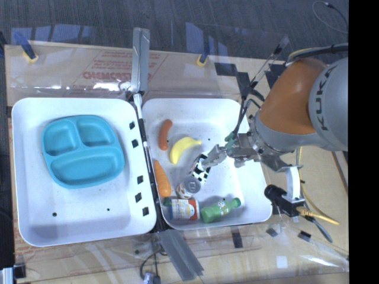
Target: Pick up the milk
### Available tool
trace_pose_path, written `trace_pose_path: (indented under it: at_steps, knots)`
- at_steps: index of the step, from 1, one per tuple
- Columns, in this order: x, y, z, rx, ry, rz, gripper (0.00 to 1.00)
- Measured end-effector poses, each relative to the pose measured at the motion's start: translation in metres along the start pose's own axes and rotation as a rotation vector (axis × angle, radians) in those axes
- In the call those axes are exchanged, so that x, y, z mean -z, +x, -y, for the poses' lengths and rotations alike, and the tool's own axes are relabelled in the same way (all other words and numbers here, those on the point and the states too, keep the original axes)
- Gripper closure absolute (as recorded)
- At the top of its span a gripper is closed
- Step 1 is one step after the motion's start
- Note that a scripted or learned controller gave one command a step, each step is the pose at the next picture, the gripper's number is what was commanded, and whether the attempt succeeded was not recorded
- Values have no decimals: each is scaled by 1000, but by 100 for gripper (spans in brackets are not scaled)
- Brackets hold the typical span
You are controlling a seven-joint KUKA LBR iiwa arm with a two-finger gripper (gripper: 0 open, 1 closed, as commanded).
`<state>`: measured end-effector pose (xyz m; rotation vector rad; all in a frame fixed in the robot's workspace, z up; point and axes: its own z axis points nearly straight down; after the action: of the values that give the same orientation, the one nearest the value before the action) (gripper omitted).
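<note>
Down in the right bin [249, 114], the metal pincer [204, 165] sits just right of the curved yellow banana [183, 148], its grip on anything impossible to tell.

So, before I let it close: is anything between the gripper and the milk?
Nothing visible. The gripper is right at the upper-right end of the milk. The can sits close at its lower left and the banana up-left, both off the approach side.

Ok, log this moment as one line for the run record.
task: pick up milk | gripper: over right bin, beside banana | milk: black-and-white carton under gripper, grasp unclear | left bin: blue tray
</note>
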<state>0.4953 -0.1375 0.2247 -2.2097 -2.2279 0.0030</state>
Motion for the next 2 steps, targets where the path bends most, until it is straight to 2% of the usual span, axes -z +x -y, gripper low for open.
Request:
trace_pose_path:
  at_steps: [1,2]
  knots:
    - [-133,-14,-41,12,-1,1,0]
    - [-122,-15,-42,15,-4,2,100]
